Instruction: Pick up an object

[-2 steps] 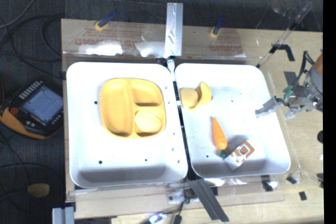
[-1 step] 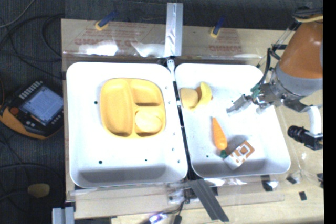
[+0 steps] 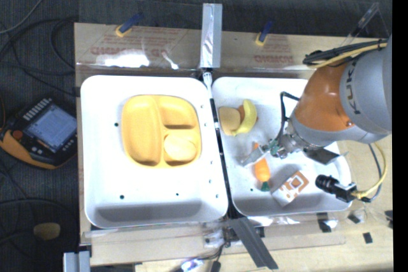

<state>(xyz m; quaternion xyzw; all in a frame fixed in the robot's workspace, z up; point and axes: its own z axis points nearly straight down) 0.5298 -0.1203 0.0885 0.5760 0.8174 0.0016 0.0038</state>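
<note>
The arm reaches into the right bin from the right side. Its gripper hangs low over the middle of that bin. I cannot tell if it is open or closed, and nothing can be seen in its grip.

Just below and left of the gripper lies a small orange carrot toy with a bit of green at its lower end. It looks very near the gripper (touching or not, too small to tell).

A yellow banana and a tan round piece sit together near the bin's top left. A small box with an orange and white label lies near the bottom wall; its writing is too small to read.

The left bin holds a yellow tray with sections.
</note>
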